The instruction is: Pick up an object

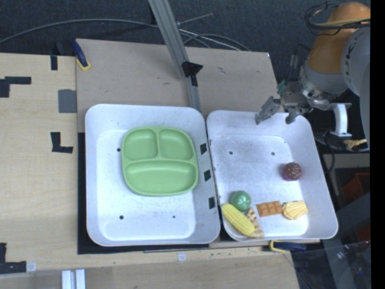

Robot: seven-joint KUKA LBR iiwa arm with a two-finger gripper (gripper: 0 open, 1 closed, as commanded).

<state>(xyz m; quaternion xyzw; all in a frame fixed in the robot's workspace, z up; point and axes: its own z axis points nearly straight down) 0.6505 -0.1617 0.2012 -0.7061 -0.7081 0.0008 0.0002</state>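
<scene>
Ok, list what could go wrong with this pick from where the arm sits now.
1. The end effector hangs open over the far rim of the right bin, away from every item, so closing here would likely grab nothing.
2. The corn cob, green ball, waffle piece and yellow piece crowd the near wall; a grasp there may nudge neighbours or hit the wall.
3. The dark red ball looks round and could roll away.

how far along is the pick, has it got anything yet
Nothing looks done: the hand is open and empty above the right bin's far edge. The dark red ball, green ball, corn, waffle piece and yellow piece all lie in that bin. Choosing, descending, grasping and lifting remain.
</scene>
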